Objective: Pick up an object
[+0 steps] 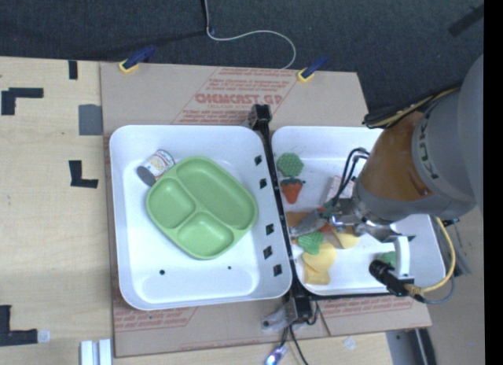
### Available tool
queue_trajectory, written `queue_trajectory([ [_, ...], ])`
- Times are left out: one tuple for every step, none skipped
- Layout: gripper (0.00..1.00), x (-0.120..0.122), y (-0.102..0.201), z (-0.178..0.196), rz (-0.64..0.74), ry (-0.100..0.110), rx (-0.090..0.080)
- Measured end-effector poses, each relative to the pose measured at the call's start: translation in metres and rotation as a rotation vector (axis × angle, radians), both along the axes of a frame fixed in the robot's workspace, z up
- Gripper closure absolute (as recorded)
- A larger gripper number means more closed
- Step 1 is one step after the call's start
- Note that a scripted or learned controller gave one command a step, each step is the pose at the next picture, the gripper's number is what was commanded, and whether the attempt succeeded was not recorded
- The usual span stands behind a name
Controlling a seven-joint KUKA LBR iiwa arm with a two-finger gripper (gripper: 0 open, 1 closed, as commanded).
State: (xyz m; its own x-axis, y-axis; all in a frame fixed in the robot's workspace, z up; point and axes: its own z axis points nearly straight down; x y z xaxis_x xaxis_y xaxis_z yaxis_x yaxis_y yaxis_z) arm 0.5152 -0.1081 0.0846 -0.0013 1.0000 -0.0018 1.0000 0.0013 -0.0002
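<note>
Sitting low in the right bin (409,281), yellow toy food (318,265) lay beside the fingers (328,218), which hung over a small pile; I could not tell their state. Farther left, a green plate (202,206) filled the left bin (130,198)

A robotics lab test station. A cardboard sheet (236,100) is clamped to the desk (47,198) with blue-and-yellow clips (137,58), two white bins (126,222) sit side by side, black markers are taped on the wood, and a loose cable (236,37) crosses dark carpet beyond.
</note>
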Motion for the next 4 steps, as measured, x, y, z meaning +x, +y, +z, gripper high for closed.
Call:
queue_trajectory([
  [1.00,0.001,-0.001,0.012,-0.001,-0.004,-0.002],
  [1.00,-0.002,0.003,0.073,0.000,-0.001,0.002],
  [1.00,-0.011,0.004,0.120,0.000,0.001,0.002],
  [1.00,-0.011,0.005,0.140,0.000,0.000,0.002],
])
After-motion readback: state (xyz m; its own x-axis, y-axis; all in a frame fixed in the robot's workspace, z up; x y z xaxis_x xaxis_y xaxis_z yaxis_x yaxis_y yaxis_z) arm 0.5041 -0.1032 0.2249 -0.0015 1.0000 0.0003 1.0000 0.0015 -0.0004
